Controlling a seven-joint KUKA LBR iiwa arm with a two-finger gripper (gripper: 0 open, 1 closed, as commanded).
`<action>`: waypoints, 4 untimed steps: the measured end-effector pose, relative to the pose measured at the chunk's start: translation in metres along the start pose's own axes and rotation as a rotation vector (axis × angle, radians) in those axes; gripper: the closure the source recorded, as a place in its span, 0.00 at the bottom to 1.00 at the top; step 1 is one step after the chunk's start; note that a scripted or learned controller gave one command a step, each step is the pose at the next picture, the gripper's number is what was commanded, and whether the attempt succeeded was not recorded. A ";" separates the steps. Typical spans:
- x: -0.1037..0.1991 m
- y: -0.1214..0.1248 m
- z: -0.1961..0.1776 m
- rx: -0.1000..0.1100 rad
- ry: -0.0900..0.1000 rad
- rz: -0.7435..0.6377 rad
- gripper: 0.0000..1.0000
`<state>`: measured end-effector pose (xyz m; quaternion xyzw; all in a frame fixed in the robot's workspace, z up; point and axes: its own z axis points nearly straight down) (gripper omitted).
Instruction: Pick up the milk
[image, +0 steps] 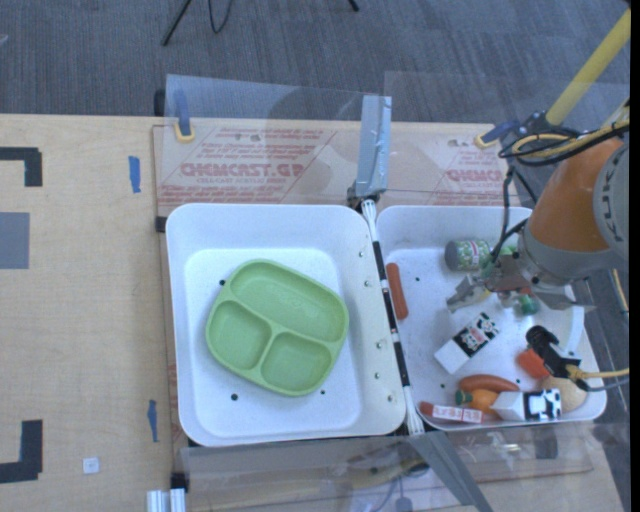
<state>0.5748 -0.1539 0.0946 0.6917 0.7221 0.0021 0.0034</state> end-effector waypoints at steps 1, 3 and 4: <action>0.041 -0.050 0.008 0.002 0.001 0.098 0.00; 0.141 -0.069 -0.088 0.008 0.003 -0.352 1.00; 0.140 -0.069 -0.089 0.008 0.003 -0.351 0.00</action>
